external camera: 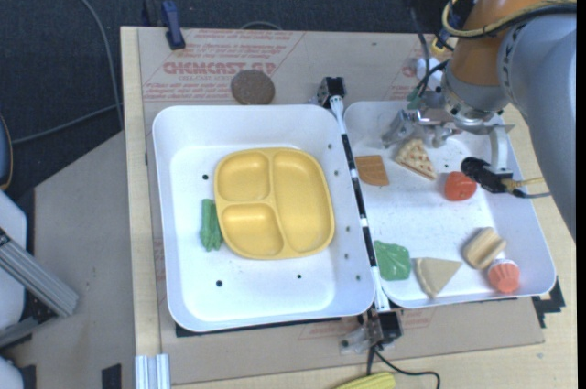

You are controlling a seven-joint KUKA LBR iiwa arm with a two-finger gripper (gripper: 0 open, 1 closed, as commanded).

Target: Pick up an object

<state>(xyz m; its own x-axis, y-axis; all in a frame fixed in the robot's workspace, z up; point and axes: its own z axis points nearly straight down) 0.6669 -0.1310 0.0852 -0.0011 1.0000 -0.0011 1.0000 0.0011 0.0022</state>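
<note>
The tool [423, 124] hangs low over the right bin's [524, 227] far end, just above the waffle wedge [417, 158], apparently lining up a grasp. Whether it's open or closed I cannot tell. The tomato [460, 187] sits just beside the wedge, close enough to crowd it.

Yellow divided plate [273, 200] in left bin [174, 222], gripper [423, 127] above pizza slice [417, 158] in right bin [531, 236]

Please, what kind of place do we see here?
Probably a robotics lab bench, not a kitchen: a robot arm reaches over two white bins, which hold toy food and a yellow divided plate, on a cardboard-covered bench.
</note>
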